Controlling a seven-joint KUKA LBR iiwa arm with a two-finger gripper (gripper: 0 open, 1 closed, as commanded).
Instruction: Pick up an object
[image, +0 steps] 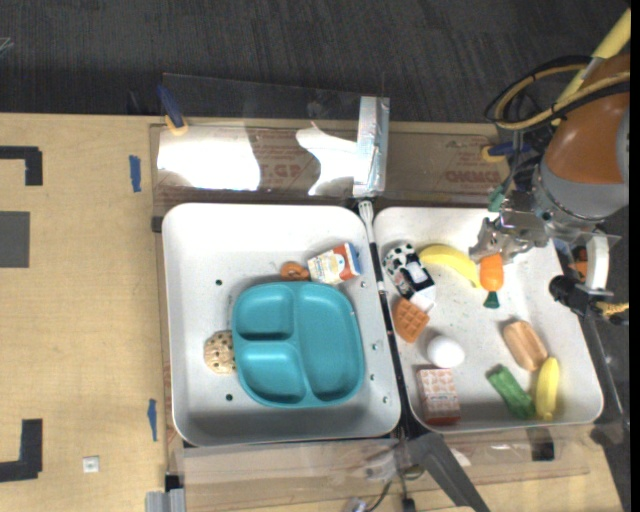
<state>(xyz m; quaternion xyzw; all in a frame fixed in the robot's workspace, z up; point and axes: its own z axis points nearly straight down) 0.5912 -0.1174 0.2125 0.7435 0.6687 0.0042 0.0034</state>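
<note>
My gripper (495, 252) hangs over the upper right part of the right bin (580, 410), with the arm coming in from the right. A small orange carrot (491, 274) with a green end pointing down sits right at the fingertips, and its top end appears pinched between them. A yellow banana (450, 262) lies just left of the carrot. Below it in the same bin lie a tan sausage-shaped piece (524, 343), a white egg (446, 352) and a waffle (410, 318).
The right bin also holds a black-and-white toy (403, 268), a red box (438, 392), a green piece (510, 390) and a second yellow piece (547, 385). The left bin (190, 250) holds a teal divided plate (297, 342), a cookie (219, 352) and a small carton (333, 265).
</note>
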